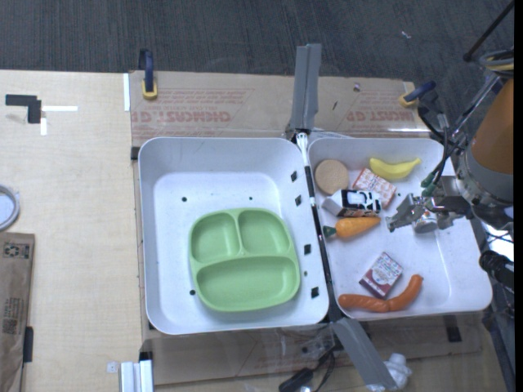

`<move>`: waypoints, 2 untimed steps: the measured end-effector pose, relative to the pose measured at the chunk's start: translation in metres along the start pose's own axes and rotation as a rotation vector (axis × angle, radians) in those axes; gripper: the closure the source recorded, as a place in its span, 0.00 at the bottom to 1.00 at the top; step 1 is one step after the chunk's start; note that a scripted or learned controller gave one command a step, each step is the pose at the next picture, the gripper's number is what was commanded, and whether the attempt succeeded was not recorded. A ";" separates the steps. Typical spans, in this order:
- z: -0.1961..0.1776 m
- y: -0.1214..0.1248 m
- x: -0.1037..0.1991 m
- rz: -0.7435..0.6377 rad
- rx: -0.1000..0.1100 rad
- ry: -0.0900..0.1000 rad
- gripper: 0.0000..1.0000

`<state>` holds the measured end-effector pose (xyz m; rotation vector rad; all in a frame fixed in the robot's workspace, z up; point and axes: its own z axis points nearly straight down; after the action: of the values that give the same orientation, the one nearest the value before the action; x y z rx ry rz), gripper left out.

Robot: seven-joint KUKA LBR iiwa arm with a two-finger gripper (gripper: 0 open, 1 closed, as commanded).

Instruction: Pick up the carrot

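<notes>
The carrot, orange with a green stem end, lies in the right bin near its left wall, pointing right. My gripper hovers just right of the carrot's tip, over the middle of the right bin. Its fingers look spread a little with nothing between them.
In the right bin lie a yellow banana, a round tan cookie, a small black-and-white packet, a red box and an orange sausage. The left bin holds a green divided plate.
</notes>
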<state>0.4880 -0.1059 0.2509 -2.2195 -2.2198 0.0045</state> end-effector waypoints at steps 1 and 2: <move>0.052 0.021 -0.037 -0.090 -0.001 0.000 0.00; 0.114 -0.011 -0.071 -0.101 -0.001 0.001 0.00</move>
<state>0.4770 -0.1770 0.1368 -2.1051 -2.3287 0.0019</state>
